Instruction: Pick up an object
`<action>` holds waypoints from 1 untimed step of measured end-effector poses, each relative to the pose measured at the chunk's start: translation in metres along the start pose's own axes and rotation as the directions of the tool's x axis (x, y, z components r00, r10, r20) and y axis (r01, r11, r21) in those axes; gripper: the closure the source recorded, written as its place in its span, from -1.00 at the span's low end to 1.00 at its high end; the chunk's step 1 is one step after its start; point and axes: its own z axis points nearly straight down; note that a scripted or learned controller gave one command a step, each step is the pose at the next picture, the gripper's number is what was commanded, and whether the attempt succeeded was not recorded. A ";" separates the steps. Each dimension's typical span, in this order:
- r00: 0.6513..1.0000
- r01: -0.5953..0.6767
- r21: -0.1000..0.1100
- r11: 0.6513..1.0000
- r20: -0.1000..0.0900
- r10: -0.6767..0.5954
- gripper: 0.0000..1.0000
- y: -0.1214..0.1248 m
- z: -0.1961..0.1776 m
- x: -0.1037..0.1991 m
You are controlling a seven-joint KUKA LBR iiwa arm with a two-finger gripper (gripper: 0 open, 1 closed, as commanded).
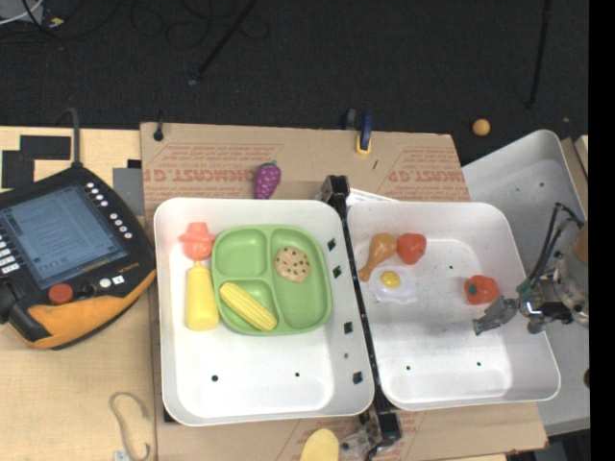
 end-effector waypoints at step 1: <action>1.000 0.002 -0.012 1.000 0.003 -0.002 -1.00 0.003 -0.007 0.000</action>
